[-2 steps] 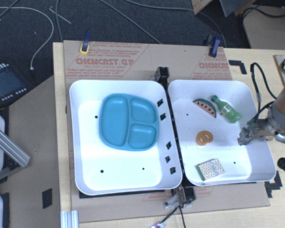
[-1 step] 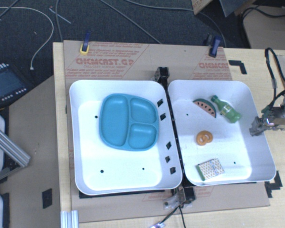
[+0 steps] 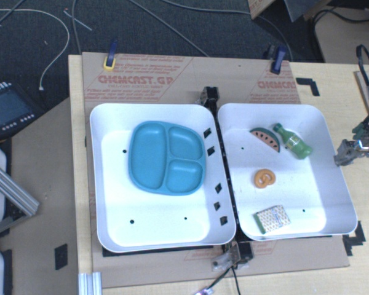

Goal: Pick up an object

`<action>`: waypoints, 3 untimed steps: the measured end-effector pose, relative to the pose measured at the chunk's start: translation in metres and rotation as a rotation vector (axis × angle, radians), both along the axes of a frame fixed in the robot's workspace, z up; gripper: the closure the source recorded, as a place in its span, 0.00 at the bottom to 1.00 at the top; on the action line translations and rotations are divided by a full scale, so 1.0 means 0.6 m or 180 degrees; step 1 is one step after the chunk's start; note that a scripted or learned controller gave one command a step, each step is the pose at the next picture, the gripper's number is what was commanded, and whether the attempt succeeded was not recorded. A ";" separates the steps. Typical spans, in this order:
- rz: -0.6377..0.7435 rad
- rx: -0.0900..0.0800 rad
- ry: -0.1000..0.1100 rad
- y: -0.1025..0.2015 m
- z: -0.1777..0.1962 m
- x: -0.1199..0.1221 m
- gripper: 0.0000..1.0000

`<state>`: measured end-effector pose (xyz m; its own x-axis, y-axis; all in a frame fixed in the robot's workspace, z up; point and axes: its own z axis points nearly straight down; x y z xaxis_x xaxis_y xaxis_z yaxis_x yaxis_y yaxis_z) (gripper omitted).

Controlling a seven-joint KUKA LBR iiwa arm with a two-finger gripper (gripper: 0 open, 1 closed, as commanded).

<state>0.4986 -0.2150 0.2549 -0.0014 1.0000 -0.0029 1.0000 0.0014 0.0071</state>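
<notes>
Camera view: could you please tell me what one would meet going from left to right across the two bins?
Blue divided plastic plate in the left white bin → round orange pretzel-like toy in the right white bin → green toy bottle → grey gripper at the right rim.

The hand (image 3: 350, 151) sits low at the right edge, its state seemingly hidden.

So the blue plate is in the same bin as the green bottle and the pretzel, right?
Not quite. The camera view shows the blue plate alone in the left bin. The green bottle and the pretzel share the right bin.
</notes>
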 end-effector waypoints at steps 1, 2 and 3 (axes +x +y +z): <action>0.0013 0.0019 0.0029 0.089 -0.022 0.004 1.00; 0.0014 0.0022 0.0033 0.184 -0.034 -0.010 1.00; 0.0018 0.0022 0.0033 0.285 -0.049 -0.012 1.00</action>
<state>0.4912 -0.0442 0.2254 -0.0071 1.0000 0.0041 1.0000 0.0071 -0.0033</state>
